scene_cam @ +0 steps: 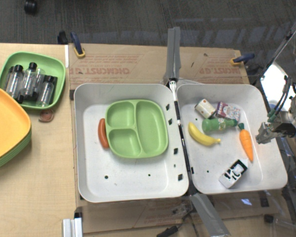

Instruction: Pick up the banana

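The banana (203,135) lies in the right bin (266,179), just below and touching the green bottle (218,125), left of the carrot (246,145) and above the black-and-white box (233,173). The gripper (264,134) sits over the bin's right rim, right of the carrot, holding nothing; its opening cannot be told.

A dark grey carpet (138,9) is seen along the top, with a chair caster (31,5) at its left corner. A light wooden bench (34,181) is laid over in the middle with a sheet of brown cardboard (138,65), held at its far edge by two clamps, one at the left (78,47) and one at the right (241,59). A grey metal post (173,53) is set at the far edge. Even, soft light is cast throughout.
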Available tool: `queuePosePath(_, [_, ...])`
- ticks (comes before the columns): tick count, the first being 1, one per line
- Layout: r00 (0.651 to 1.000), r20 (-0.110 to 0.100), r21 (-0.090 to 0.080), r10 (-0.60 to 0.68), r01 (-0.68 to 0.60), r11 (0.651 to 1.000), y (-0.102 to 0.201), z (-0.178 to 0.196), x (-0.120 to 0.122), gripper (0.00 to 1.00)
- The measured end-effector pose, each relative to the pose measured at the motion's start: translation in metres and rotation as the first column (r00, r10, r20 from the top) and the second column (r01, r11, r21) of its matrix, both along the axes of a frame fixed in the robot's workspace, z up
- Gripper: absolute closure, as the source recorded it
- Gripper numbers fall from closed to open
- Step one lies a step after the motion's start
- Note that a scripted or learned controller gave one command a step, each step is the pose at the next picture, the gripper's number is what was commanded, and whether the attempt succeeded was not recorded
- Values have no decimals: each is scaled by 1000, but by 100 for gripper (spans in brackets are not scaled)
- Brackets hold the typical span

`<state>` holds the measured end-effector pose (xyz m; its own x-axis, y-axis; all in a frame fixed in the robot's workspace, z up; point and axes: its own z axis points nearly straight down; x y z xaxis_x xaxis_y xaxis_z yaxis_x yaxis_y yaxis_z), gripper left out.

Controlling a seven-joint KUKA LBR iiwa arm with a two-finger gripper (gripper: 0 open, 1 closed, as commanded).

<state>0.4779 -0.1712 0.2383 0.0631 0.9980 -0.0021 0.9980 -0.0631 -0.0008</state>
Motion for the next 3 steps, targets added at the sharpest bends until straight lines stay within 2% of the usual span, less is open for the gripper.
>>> queuePosePath(1, [993,-1,1,120,-120,993,-41,0,0,100])
queuePosePath(2, [942,-1,3,334,-334,942,-51,-35,-1,100])
queuePosePath(3, [856,0,4,517,-517,856,-51,-58,0,100])
